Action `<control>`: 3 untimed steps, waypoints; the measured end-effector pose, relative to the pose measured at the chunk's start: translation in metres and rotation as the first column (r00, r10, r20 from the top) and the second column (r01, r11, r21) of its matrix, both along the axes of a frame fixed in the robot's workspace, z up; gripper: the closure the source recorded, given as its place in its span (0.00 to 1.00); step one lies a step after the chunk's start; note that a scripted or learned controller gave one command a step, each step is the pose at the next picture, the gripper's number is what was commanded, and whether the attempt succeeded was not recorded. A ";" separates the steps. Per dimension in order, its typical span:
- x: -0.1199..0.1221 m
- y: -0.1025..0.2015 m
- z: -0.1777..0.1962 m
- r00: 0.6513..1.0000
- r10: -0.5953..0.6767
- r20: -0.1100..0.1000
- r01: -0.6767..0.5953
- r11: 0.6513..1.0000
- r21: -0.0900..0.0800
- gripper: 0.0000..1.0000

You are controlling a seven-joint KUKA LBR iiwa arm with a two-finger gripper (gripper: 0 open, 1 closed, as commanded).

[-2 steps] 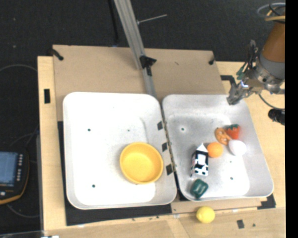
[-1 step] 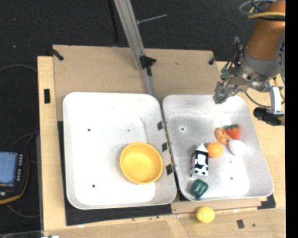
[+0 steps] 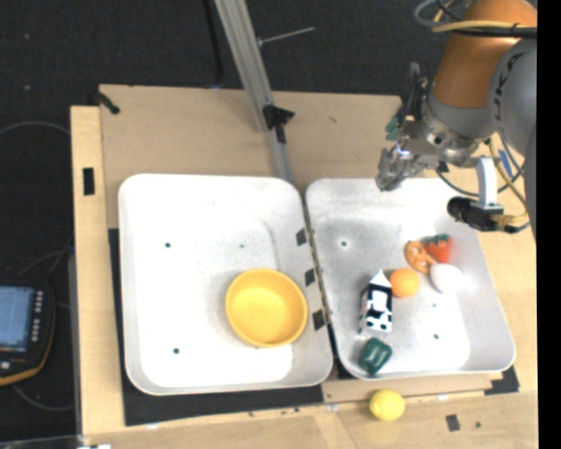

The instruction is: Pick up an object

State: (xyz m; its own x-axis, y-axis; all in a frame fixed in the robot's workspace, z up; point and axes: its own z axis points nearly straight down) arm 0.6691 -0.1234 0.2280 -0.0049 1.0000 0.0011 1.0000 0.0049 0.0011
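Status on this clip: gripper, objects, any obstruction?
Gripper over right bin's far edge, holding nothing seen. Toy cluster and milk carton lie untouched. Yellow bowl in left bin. Path unobstructed.

A single fixed camera hangs above the tabletop (image 3: pixel 196 129), looking down at a slant from some way off. It takes in both bins (image 3: pixel 206 213) whole, side by side, plus dark floor at 9 and 12 o'clock. The arm (image 3: pixel 472 64) enters from 2 o'clock.
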 end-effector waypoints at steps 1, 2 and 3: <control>0.003 0.057 0.013 1.000 0.003 0.003 -0.003 1.000 0.000 1.00; -0.001 0.110 0.005 1.000 0.002 -0.001 -0.002 1.000 0.000 1.00; -0.001 0.167 0.017 1.000 0.004 0.001 -0.004 1.000 0.001 1.00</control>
